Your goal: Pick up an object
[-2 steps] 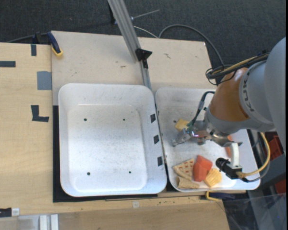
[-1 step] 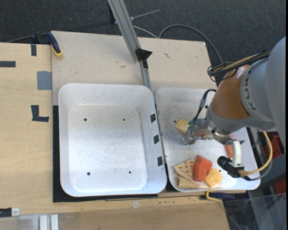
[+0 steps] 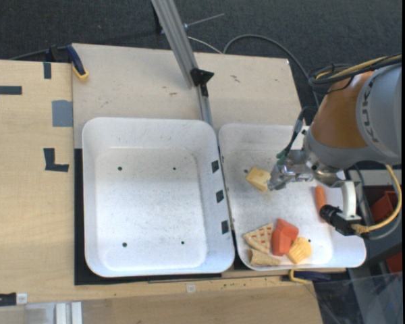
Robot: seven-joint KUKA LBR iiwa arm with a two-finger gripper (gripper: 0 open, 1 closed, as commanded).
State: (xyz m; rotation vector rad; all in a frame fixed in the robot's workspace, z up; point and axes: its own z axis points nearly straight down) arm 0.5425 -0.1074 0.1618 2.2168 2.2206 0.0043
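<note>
Reaching in over the right bin [image 3: 233, 181], the hand [image 3: 278, 179] sits low just beside a pale yellow block [image 3: 258, 179], touching or nearly so; whether it is spread or pressed together I cannot tell. Near that bin's front edge lie a waffle piece [image 3: 260, 237], a red block [image 3: 284, 237] and a yellow ridged piece [image 3: 300, 250]. An orange stick [image 3: 320, 196] lies near the bin's right edge.

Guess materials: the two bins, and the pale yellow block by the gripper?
Bins, e.g. left bin: look like thin moulded white plastic, matte, with rounded corners, soft lips and dark speckling or scuffs on the floors. Pale yellow block, in the right bin at the gripper: probably plastic or foam toy food, like a cheese wedge; even colour, dull surface, no glare. Too small to settle.
</note>
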